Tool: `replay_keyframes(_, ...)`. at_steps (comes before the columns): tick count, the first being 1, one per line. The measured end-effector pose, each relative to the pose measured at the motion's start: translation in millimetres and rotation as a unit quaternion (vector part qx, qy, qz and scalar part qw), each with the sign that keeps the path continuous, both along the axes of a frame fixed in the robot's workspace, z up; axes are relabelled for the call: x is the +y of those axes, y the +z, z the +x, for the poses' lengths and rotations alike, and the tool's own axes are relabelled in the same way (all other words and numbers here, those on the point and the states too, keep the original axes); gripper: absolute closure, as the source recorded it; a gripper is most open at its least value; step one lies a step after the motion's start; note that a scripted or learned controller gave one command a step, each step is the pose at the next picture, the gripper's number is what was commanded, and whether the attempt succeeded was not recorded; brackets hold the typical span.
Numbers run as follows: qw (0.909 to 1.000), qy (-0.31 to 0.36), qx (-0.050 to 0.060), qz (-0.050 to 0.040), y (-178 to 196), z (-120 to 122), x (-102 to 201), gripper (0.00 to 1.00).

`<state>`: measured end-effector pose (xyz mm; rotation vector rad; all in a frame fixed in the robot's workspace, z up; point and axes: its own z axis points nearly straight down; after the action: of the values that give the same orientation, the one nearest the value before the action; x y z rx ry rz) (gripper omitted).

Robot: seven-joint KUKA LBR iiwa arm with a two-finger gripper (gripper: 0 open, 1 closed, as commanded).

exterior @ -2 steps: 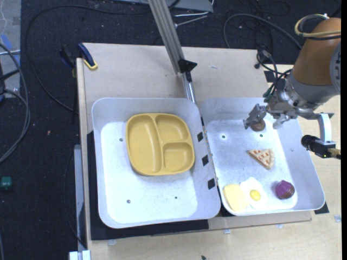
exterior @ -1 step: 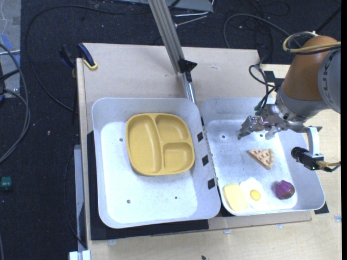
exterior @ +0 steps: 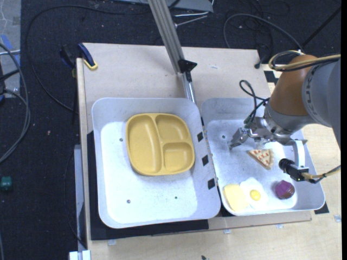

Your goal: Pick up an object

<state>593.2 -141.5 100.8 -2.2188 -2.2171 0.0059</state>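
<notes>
In the left bin point(exterior: 108, 145) a yellow divided plate point(exterior: 160, 144) lies flat. In the right bin point(exterior: 217, 110), from left: a yellow cheese slice point(exterior: 234, 197), a fried egg point(exterior: 253, 193), a pizza slice point(exterior: 261, 157), a purple onion point(exterior: 284, 189). My gripper point(exterior: 238, 138) hangs just left of the pizza slice; I cannot tell its state. The slice looks light, stiff and thin, so I would pinch it across its edges.

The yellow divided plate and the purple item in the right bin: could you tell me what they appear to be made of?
The yellow divided plate looks like moulded plastic: one even colour, a smooth matte surface, rounded compartment ridges. The purple item seems to be glossy plastic, probably toy food, judging by the small highlight on its rounded top; it is too small to be sure.
</notes>
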Motion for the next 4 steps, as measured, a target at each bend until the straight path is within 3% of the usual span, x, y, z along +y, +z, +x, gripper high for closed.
replay_keyframes(1, 1.0000, 0.000, -0.004, -0.0009, 15, 2, -1, 1.00)
replay_keyframes(4, 1.0000, 0.002, -0.006, -0.0015, 188, 6, -11, 1.00)
